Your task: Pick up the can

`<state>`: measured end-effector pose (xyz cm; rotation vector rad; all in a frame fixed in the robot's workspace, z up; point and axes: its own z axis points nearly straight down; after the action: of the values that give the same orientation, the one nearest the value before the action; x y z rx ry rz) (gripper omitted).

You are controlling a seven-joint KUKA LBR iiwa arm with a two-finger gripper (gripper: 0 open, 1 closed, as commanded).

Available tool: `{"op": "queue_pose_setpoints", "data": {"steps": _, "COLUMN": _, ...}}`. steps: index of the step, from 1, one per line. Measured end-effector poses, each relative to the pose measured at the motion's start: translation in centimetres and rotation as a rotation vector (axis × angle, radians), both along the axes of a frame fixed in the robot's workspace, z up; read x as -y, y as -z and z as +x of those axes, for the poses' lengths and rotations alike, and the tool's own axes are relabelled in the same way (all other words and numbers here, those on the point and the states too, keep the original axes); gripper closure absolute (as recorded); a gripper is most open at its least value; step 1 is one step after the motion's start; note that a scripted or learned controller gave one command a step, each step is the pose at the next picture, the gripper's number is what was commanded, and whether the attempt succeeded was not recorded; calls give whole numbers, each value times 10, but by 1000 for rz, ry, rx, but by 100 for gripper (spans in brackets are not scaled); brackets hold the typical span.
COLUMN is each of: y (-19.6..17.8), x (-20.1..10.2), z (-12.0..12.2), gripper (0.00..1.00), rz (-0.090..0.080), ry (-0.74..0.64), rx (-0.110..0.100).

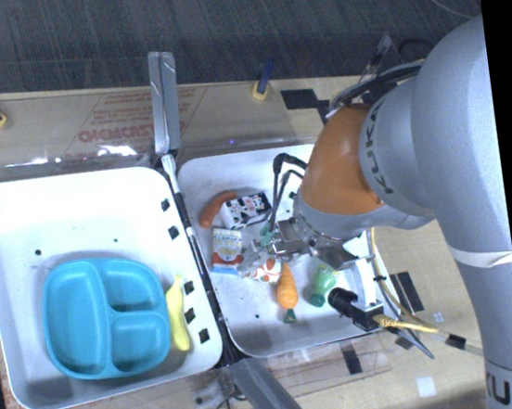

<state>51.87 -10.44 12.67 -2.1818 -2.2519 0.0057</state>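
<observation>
Arm in from right, gripper (275,241) low over right bin (255,337), among clutter near bin's middle. Fingers' state: cannot tell, wrist hides them. Can: probably small red-and-white thing (265,270) just below gripper, beside carrot (287,288); not sure. Green bottle (323,284), black-and-white carton (247,208) close by. Blue tray (102,317) in left bin, well apart. Step looks like descent onto can. Next move needs clean closure around can, not carrot.
</observation>
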Motion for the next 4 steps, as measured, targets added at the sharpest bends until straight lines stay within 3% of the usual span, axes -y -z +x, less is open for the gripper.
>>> {"op": "queue_pose_setpoints", "data": {"steps": 1, "y": 35, "x": -10, "z": -5, "gripper": 0, "rz": -1, "ry": 148, "rx": 4}}
{"op": "queue_pose_setpoints", "data": {"steps": 2, "y": 35, "x": 10, "z": -10, "gripper": 0, "rz": -2, "ry": 305, "rx": 5}}
{"op": "queue_pose_setpoints", "data": {"steps": 3, "y": 26, "x": 10, "z": -10, "gripper": 100, "rz": -2, "ry": 302, "rx": 4}}
{"op": "queue_pose_setpoints", "data": {"steps": 4, "y": -64, "x": -70, "z": 17, "gripper": 100, "rz": -3, "ry": 529, "rx": 1}}
